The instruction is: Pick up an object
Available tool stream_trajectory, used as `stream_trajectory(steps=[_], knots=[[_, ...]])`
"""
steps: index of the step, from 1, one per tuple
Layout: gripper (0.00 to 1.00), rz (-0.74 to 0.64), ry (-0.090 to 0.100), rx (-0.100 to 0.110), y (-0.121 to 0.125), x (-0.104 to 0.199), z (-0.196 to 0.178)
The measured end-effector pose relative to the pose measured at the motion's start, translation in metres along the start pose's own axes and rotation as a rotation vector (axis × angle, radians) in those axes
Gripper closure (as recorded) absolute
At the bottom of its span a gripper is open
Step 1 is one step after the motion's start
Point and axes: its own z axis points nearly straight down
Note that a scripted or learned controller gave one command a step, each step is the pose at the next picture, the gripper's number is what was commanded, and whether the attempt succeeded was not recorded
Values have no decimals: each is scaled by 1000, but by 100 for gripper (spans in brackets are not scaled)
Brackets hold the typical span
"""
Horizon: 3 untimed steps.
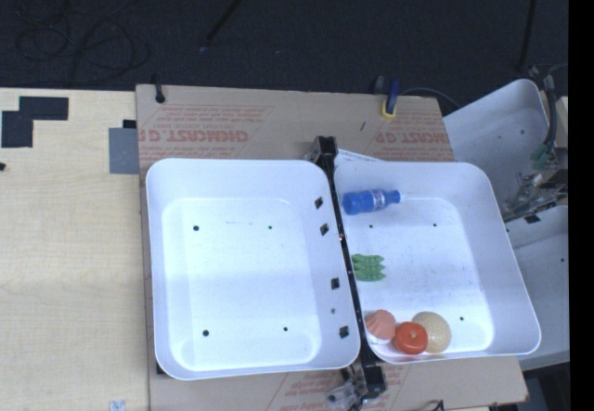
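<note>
The right bin (501,242) holds several small objects. A blue bottle (371,200) lies on its side near the bin's far left corner. A green pod-shaped toy (368,267) rests by the left wall, midway down. In the near left corner three round pieces touch each other: a pink one (380,324), a red one (410,338) and a tan one (432,329).
The left bin (241,261) sits beside the right one, with a black clip strip (339,251) joining them. Both stand on a brown cardboard sheet (241,126). A pale grey body with cables (534,159) is at the right edge.
</note>
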Motion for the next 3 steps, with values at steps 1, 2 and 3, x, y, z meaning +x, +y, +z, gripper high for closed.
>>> stream_trajectory(steps=[1,2,3], knots=[[100,-2,-2,-6,23,0,-48],[100,-2,-1,-3,31,0,-55],[100,-3,0,-2,30,0,-68]])
